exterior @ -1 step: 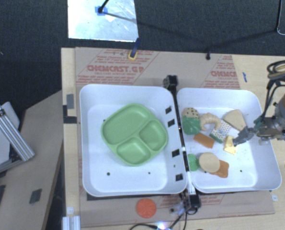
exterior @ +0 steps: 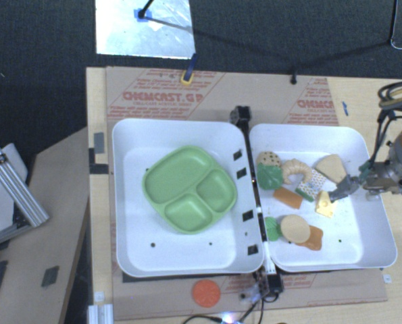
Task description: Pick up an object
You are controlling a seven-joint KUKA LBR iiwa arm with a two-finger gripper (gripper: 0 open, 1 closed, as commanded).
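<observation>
Dark carpet floor; shiny metal sheet lying on it; wooden bench in front.

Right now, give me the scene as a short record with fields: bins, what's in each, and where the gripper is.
left bin: holds a green divided plate
right bin: holds a cluster of toy food, including a cookie, a green leafy piece, an orange block, a yellow cheese wedge, a round bun
gripper: over the right bin, just above the cheese wedge
bench front: orange disc

Claw hangs over right bin, apparently touching yellow wedge.
</observation>
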